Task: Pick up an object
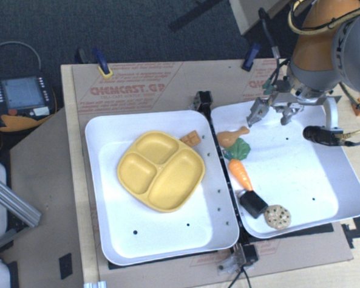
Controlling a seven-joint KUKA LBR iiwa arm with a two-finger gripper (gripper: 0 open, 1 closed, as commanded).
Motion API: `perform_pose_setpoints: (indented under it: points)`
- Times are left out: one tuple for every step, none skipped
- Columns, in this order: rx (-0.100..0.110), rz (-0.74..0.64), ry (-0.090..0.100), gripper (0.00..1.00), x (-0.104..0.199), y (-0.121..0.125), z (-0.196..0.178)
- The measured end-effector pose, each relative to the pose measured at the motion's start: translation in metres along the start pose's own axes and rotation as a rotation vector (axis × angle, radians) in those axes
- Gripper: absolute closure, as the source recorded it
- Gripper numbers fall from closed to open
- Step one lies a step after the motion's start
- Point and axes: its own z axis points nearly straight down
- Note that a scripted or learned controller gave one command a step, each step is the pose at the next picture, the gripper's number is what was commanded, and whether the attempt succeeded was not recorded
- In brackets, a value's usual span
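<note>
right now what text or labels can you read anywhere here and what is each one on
"CHEMCAST GP" in faded red, on the brown board under the bins.
More faded red print on the board near the arm: too blurred to read.
Screen of the handheld pendant at far left: too small to read.

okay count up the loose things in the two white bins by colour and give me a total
Yellow: 1, the divided plate
Tan or brown: 3, the small block, the drumstick, the cookie
Green: 1, the leafy piece
Orange: 1, the carrot
Black: 1, the black block
Total: 7
</note>
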Motion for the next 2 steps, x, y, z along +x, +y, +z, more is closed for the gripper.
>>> perform_pose_setpoints:
  points:
    - [-0.016, -0.002, -0.002, 0.00, 0.000, 0.003, -0.010]
    - [-0.012, -0.005, -0.001, 0.00, 0.006, 0.013, 0.044]
